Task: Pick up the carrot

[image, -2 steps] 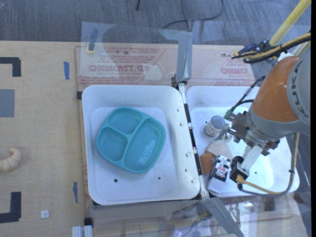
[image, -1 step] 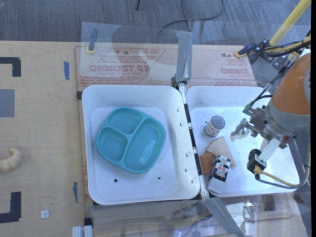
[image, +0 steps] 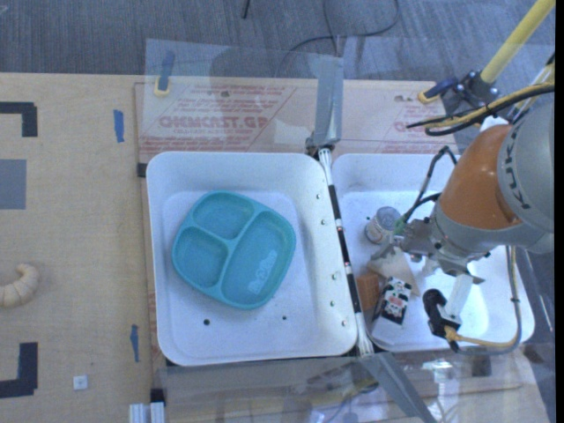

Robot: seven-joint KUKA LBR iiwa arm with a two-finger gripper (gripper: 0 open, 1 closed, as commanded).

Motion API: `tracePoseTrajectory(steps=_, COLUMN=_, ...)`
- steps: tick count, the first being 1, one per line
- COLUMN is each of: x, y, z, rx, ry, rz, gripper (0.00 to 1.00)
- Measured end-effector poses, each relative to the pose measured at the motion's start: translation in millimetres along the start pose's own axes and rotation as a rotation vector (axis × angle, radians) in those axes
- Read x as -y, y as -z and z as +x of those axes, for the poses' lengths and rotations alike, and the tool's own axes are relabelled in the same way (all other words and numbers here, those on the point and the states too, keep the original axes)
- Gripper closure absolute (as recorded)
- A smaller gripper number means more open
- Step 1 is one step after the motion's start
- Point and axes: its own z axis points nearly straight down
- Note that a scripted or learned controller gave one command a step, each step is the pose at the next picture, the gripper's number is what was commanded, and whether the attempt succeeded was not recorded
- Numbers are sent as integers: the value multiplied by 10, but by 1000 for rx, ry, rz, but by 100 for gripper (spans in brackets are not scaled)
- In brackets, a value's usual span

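The carrot [image: 365, 289] is a short orange-brown piece lying against the left wall of the right bin [image: 352, 188]. The arm's orange band and grey wrist hang over the middle of that bin. My gripper [image: 404, 252] points down and left, just up and right of the carrot, over a beige item [image: 390, 261]. The wrist hides most of the gripper. Nothing can be seen held in it.
A black-and-white carton [image: 394, 304] lies just right of the carrot, and a small round tin [image: 384, 222] sits farther back. The left bin [image: 167, 324] holds a teal divided plate [image: 233, 248]. A pale croissant-shaped item [image: 18, 285] rests on the bench at far left.
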Motion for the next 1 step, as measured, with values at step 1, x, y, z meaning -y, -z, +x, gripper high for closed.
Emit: tracePoseTrajectory(steps=1, x=-22, y=106, z=-21, rx=1, ry=-4, rz=-7, gripper=100)
